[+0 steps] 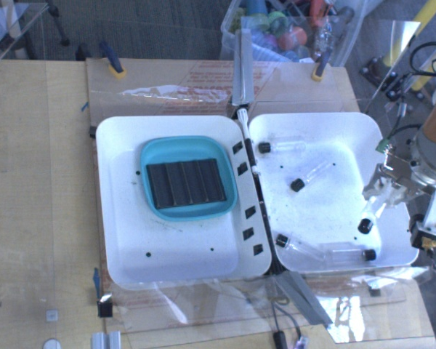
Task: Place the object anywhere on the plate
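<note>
A: What did the camera view show on the bench point(36, 195)?

B: Two white bins side by side. The left bin point(123, 253) carried a teal plate point(186, 150) with a dark ribbed slab point(185, 182) lying on it.

A: And the right bin point(334, 133)?

B: It held several clear tubes with black caps. One tube point(307, 175) lay near the middle, another point(280, 146) near the upper left corner, a third point(309, 247) along the lower edge, and a fourth point(369, 213) stood tilted by the right wall.

A: Where was the tool point(392, 191)?

B: At the right bin's right edge, just above that tilted tube, with the arm point(432, 133) reaching in from the right. I could not tell whether its fingers were apart or together, nor whether they touched the tube.

A: So the tubes were off the plate?

B: Yes, all lay in the right bin, well apart from the plate.
</note>
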Action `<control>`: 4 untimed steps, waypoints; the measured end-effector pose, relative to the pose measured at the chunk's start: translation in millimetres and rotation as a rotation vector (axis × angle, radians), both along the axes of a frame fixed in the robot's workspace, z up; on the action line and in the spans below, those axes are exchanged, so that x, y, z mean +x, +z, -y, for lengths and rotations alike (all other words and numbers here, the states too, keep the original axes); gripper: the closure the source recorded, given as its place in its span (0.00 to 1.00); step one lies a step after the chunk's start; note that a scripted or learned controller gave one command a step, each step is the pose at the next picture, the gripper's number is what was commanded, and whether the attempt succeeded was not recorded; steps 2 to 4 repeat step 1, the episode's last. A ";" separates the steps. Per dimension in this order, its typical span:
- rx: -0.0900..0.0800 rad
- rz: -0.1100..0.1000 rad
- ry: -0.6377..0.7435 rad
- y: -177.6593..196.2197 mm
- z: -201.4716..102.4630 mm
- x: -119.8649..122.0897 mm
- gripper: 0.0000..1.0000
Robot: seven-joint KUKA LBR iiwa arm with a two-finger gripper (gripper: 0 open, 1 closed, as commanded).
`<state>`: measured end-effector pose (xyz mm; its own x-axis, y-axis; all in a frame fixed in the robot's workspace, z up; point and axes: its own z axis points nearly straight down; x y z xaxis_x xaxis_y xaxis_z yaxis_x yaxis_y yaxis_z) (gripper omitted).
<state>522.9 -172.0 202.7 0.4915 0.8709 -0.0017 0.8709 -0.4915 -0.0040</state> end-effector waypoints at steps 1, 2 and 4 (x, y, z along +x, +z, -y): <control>0.000 0.000 0.000 0.2 0.0 0.1 0.00; 0.000 0.000 0.000 0.2 0.0 0.1 0.00; 0.000 0.000 0.000 0.2 0.0 0.1 0.00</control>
